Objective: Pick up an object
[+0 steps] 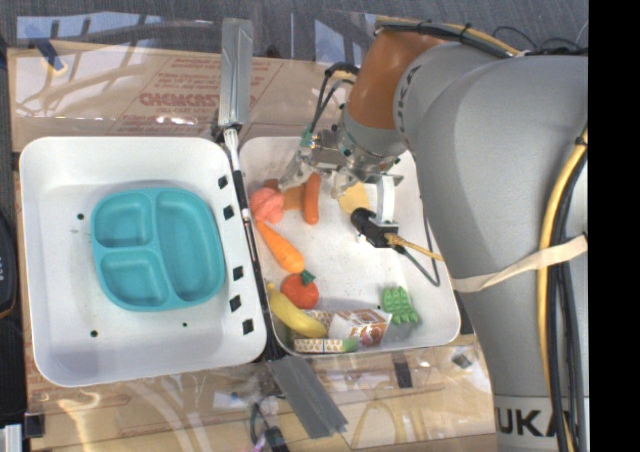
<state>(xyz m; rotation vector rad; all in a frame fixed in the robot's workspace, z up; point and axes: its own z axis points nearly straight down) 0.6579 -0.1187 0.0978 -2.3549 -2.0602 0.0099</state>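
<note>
Camera view: the gripper (322, 162) is seen low in the right bin (428, 285), directly over a small orange-red sausage-shaped toy (311, 198), and its opening cannot be told. The toy, lying near the bin's far edge beside a pink piece (266, 204), is judged light, stiff and smooth. It would best be taken across its narrow middle.

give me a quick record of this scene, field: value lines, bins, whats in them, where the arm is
left bin: holds a teal divided tray
right bin: toy food
items in right bin: pink piece, carrot, tomato, banana, green piece, small box, yellow piece
arm: reaches in from the right, over the right bin's far end
gripper: low above an orange-red sausage-shaped toy
grasp: cannot tell
</note>
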